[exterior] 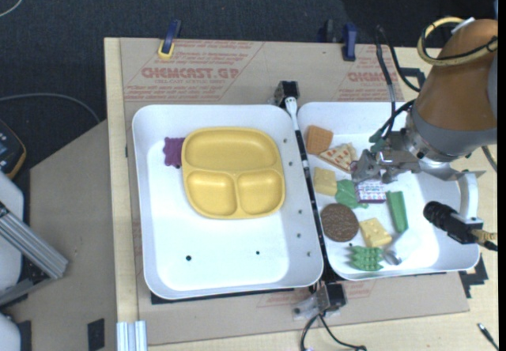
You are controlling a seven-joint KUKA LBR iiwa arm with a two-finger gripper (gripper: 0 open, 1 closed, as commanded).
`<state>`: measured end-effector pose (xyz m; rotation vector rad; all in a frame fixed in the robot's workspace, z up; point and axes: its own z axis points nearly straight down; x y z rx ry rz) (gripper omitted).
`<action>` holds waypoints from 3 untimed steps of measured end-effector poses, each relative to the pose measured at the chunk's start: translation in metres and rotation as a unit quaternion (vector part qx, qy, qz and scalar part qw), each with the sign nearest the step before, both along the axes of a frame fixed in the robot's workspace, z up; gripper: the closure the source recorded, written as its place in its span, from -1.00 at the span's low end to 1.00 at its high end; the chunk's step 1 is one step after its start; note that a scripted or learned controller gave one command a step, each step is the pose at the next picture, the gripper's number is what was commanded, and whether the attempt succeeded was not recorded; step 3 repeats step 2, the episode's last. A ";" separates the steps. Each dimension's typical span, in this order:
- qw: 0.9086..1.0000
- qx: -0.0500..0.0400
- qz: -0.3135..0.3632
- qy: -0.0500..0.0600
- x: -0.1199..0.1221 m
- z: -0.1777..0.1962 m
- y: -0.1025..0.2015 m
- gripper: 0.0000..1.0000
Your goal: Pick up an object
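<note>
Two white bins sit side by side on a cardboard-covered worktop (237, 65), robot arm reaching in from the right.

Left bin (158, 262) holds a yellow divided tray (233, 171). Right bin (451, 250) holds scattered toy foods: a brown cookie (340, 221), cheese wedge (375, 232), green pepper (396, 209). The tool (378, 169) hangs low over this pile, seemingly to grab something; its opening cannot be judged.

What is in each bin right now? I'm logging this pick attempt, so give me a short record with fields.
left bin: yellow three-compartment plastic tray; purple toy piece at the tray's left edge
right bin: toy foods, including brown round cookie, pizza slice, green stick
pincer: low over right bin
</note>
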<state>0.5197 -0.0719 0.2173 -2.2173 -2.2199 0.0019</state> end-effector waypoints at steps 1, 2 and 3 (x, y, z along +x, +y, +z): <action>1.000 0.000 0.000 -0.001 0.001 0.001 0.010 1.00; 1.000 0.000 -0.001 0.000 -0.015 0.007 0.003 1.00; 1.000 0.000 -0.001 0.000 -0.015 0.007 0.003 1.00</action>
